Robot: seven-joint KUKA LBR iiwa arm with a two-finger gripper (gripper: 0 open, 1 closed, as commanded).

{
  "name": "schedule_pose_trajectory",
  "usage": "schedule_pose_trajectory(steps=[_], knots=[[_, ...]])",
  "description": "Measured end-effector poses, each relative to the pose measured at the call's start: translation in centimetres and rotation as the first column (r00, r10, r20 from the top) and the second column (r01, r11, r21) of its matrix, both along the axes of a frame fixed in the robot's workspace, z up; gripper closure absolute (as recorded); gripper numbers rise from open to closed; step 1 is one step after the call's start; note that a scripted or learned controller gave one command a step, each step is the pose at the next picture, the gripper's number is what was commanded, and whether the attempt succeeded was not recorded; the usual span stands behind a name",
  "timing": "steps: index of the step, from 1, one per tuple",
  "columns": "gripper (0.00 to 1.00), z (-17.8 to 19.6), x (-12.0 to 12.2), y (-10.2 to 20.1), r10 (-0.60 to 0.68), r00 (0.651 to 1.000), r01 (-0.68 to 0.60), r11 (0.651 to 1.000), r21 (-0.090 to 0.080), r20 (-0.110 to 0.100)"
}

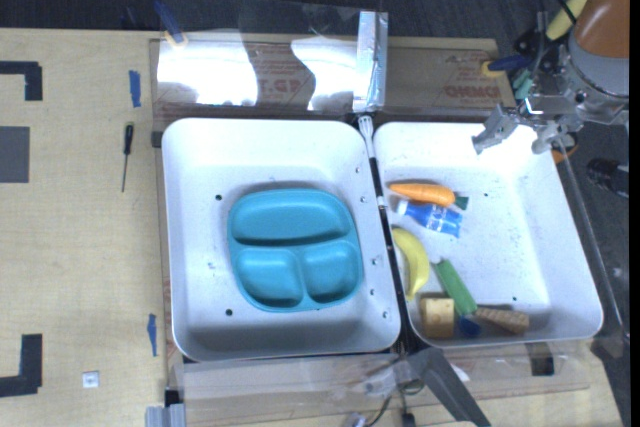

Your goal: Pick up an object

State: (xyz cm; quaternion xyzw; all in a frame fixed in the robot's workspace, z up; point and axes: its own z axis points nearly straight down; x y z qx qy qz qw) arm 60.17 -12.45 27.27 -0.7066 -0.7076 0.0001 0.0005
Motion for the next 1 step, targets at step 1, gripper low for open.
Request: schedule_pose_trajectory(steps=[1], knots=[[1.00, 1.11, 0.11, 0.04, 0.002, 1.000, -0.002, 1.000, -0.001, 0.004]])
